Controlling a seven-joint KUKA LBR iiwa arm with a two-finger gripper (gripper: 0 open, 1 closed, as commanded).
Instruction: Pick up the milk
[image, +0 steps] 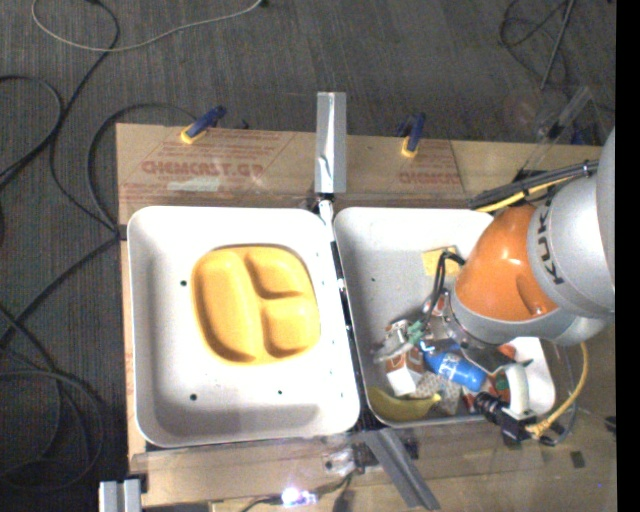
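A: Where is the arm (540, 270) right now?

B: It's low over the right bin (380, 245), in the lower right of the frame, so I'd say the reach for the pick is in hand. Nothing looks lifted.

A: And the gripper?

B: It's buried under the orange band, down among the clutter. Whether it's spread or pinched on anything, I cannot tell.

A: Where's the milk (402, 355)?

B: My best guess is the small red-and-white carton at the left side of the pile, toward the bottom of the right bin, just above the banana (400, 405) and just left of the blue bottle (455, 368). It's small and partly covered, so I'm not certain.

A: Which way does it lie?

B: It seems to be on its side, long axis running roughly from upper left to lower right of the frame. Which end is the top I can't make out.

A: So what does the next move need?

B: Closing across the carton's narrow sides without catching the bottle, then a straight lift. The yellow tray (258, 303) in the left bin (150, 330) plays no part.
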